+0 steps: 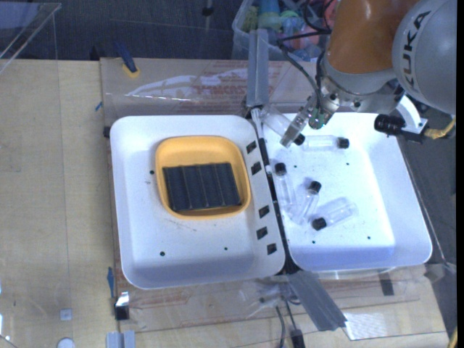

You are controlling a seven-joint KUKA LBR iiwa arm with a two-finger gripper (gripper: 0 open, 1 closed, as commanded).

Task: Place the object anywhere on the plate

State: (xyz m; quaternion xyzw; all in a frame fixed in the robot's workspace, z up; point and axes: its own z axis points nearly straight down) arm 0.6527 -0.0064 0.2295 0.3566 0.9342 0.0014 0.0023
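Note:
A yellow plate point(168, 167) lies in the left bin point(134, 216), and a dark ribbed rectangular slab point(201, 185) rests flat on it. In the right bin point(384, 201) lie several clear vials with black caps: one point(322, 143) near the back, one point(284, 183) by the divider, one point(308, 200) in the middle and one point(335, 212) toward the front. My gripper point(305, 127) hangs over the back left corner of the right bin, just left of the rear vial. It is open, with nothing visible between its fingers.
A ridge with black clips point(261, 187) divides the two bins. A grey upright post point(255, 67) stands behind the divider. A clear box of coloured items point(283, 9) sits behind the right bin. The arm's orange band point(362, 27) hangs over the right bin's back.

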